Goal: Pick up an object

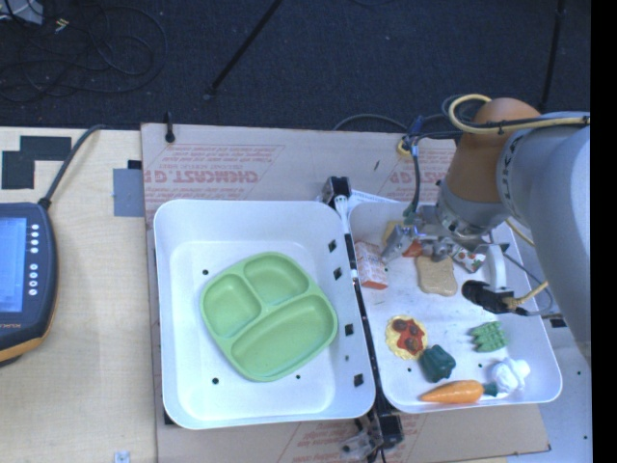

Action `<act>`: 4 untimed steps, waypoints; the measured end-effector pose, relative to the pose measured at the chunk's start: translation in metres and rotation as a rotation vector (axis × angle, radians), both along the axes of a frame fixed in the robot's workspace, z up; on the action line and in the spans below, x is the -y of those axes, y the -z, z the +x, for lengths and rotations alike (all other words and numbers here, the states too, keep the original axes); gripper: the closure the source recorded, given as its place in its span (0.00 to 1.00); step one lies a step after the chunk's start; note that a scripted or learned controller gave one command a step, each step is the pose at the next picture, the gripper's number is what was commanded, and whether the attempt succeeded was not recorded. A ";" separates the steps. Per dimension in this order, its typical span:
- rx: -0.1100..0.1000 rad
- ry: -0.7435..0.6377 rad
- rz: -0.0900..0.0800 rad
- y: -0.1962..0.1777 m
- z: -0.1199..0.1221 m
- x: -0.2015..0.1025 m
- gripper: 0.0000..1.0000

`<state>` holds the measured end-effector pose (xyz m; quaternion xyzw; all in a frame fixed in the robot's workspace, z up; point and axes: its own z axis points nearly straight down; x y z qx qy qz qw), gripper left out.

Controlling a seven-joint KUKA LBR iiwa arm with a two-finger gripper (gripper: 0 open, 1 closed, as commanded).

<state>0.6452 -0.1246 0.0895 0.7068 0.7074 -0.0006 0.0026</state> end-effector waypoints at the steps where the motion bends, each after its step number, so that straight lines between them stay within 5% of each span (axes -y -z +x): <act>1: 0.000 0.000 0.000 0.000 0.000 -0.009 0.00; 2: 0.001 0.002 -0.011 -0.001 0.000 -0.035 0.00; 3: 0.000 0.005 -0.004 -0.010 0.000 -0.036 1.00; 4: -0.005 -0.001 0.007 -0.102 -0.047 -0.064 1.00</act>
